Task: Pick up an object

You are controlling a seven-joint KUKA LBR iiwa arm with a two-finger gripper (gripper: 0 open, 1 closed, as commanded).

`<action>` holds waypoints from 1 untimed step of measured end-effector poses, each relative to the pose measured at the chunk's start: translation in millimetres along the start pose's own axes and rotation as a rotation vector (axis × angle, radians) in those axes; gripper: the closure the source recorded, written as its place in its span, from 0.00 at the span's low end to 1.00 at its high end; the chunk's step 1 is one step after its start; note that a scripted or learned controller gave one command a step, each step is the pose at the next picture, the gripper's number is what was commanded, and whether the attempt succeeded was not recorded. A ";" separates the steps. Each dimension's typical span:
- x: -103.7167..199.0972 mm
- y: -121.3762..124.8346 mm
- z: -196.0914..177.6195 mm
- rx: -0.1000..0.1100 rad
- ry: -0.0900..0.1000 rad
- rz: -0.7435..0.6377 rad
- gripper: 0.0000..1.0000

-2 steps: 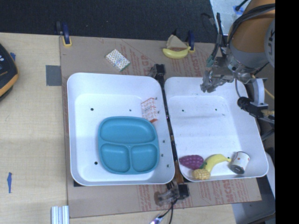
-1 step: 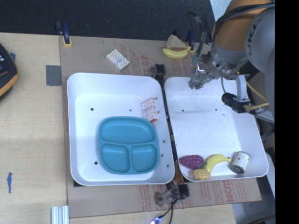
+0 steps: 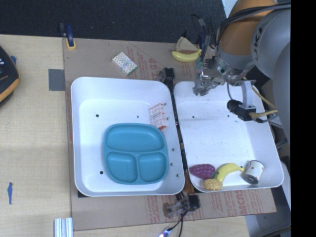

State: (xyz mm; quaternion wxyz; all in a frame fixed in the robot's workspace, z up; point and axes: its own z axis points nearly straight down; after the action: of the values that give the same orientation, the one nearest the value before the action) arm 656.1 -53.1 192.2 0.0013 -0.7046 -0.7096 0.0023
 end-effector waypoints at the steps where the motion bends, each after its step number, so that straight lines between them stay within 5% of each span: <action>1: 58.3 0.4 0.1 0.001 0.001 -0.001 1.00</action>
State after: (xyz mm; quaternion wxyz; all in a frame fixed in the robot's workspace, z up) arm 656.1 5.2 192.0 0.0020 -0.7044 -0.7098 0.0023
